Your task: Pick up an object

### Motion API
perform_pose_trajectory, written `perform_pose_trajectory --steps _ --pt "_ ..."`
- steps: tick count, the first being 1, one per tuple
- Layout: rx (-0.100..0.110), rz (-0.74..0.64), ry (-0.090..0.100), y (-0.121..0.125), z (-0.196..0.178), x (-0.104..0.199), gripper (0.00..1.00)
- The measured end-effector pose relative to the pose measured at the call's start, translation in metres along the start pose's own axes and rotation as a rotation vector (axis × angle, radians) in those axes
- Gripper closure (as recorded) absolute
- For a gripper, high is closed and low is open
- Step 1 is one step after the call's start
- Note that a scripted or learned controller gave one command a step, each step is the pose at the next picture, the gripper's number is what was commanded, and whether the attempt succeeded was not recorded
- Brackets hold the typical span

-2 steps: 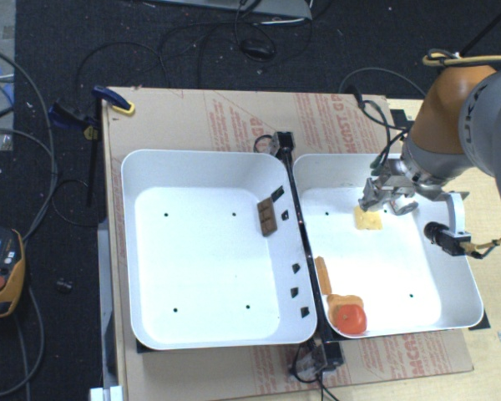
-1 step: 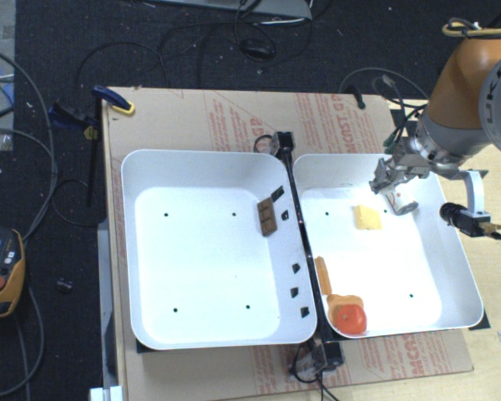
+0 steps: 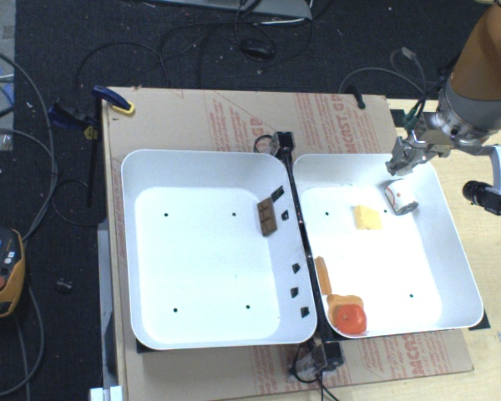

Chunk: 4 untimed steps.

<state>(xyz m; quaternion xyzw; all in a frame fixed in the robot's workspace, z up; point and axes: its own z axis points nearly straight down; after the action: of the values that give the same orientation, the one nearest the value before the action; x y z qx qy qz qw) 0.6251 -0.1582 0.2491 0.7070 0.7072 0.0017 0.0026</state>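
My gripper [image 3: 401, 162] hangs over the far right part of the right bin [image 3: 451, 249], at the end of the grey arm with the orange band. Just below it in the view lies a small white and grey object [image 3: 399, 199] with a red mark. It looks apart from the gripper. A yellow block [image 3: 367, 217] rests a little to its left on the bin floor. At the bin's near left corner sits a red-orange round toy [image 3: 349, 317] with an orange stick-like piece [image 3: 321, 274] beside it.
The left bin [image 3: 192, 307] has a brown bar [image 3: 267, 218] and a small dark piece [image 3: 277, 195] near its right wall. Black clips line the divider between the bins. Cables and a blue and yellow clamp [image 3: 113, 101] lie beyond the cardboard base.
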Motion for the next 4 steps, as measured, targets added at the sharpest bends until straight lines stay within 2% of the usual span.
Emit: perform_pose_trajectory --steps 1,2,3,4 --pt "0.003 0.0 0.001 0.001 -0.033 0.0 1.0" --pt "0.006 -0.004 0.003 0.006 -0.025 0.059 1.0" --pt "0.006 -0.004 0.002 0.009 -0.021 0.103 1.0" --pt "0.006 -0.004 0.002 -0.002 -0.022 0.153 1.0"
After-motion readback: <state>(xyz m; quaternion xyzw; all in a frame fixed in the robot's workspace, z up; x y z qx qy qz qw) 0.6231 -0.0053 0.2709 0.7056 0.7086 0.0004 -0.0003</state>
